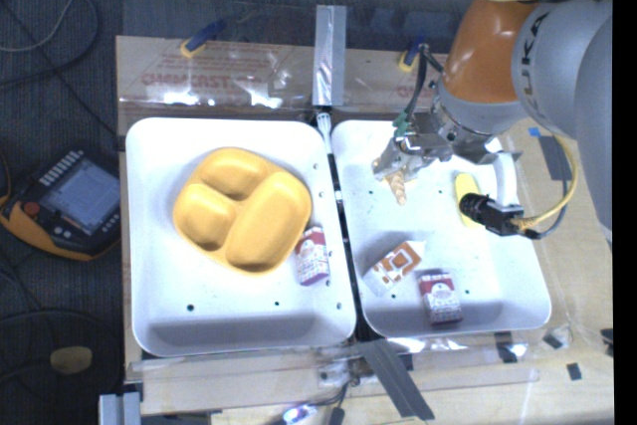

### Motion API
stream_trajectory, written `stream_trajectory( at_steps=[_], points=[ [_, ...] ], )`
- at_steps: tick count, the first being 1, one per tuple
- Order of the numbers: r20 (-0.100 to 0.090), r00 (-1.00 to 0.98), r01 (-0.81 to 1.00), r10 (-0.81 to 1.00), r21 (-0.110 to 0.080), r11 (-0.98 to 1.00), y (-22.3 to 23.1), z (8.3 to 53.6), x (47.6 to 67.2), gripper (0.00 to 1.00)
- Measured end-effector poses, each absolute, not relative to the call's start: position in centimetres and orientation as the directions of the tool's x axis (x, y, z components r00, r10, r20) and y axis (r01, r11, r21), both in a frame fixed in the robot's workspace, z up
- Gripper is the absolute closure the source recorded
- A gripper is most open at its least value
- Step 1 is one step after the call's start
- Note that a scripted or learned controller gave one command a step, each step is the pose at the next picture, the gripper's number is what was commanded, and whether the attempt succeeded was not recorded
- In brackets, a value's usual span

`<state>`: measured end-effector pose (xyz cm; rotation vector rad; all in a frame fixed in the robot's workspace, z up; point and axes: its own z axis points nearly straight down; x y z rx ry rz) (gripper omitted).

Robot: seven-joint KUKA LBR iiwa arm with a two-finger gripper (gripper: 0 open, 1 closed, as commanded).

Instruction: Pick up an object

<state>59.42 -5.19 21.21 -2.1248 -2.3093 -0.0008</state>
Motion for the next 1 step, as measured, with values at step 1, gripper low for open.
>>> stream_trajectory(
  at_steps=[1],
  points=[
    [0.005, -0.086, 0.996, 0.996, -0.003, 0.086, -5.02, 22.03, 59.49, 1.0]
  ],
)
